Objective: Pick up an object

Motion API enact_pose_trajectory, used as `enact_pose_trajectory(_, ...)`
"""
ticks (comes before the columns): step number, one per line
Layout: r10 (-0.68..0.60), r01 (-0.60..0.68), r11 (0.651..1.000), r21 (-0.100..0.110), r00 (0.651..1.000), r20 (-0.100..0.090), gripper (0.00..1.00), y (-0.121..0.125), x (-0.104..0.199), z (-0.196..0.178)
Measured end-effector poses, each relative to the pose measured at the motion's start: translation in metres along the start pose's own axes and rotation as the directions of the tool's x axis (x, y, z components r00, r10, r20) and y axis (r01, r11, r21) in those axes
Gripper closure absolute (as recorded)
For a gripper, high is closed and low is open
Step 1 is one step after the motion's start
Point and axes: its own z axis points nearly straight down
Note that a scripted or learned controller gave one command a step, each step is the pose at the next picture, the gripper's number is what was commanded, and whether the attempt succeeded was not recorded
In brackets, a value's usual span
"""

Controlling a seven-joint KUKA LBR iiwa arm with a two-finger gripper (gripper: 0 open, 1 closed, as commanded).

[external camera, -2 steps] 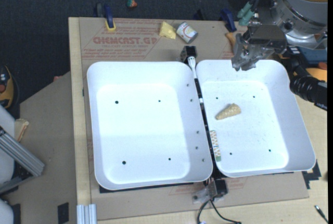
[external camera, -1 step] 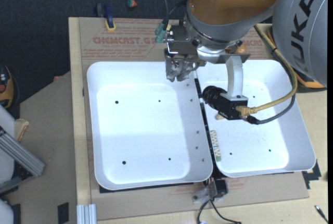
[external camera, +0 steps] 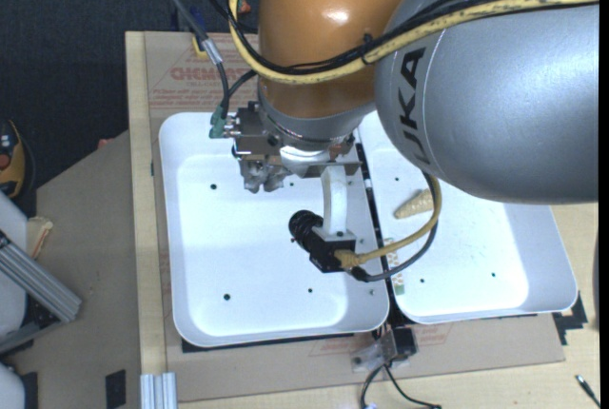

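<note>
End effector (external camera: 259,171) is over the upper part of the left shallow white plastic bin (external camera: 238,288), close to its floor; can't tell whether it's spread or pressed together, the wrist blocks the view. Small tan cone-shaped object (external camera: 415,204) lies on its side in the right shallow white bin (external camera: 476,279), near the inner wall, apart from the end effector. Both bins sit on the tan counter (external camera: 143,302).

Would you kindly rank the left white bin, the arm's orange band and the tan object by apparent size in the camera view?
1. left white bin
2. orange band, though nearness to the camera enlarges it
3. tan object, smallest
</note>
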Motion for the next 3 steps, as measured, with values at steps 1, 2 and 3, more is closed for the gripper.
enact_pose_trajectory(1, 0.005, -0.005, 1.000, -0.015, 1.000, -0.005, 1.00, -0.017, -0.003, -0.025)
enact_pose_trajectory(2, 0.005, -0.005, 1.000, -0.016, 1.000, -0.005, 1.00, -0.028, -0.003, -0.036)
enact_pose_trajectory(3, 0.004, -0.005, 0.999, -0.033, 1.000, -0.013, 1.00, -0.030, -0.004, -0.232)
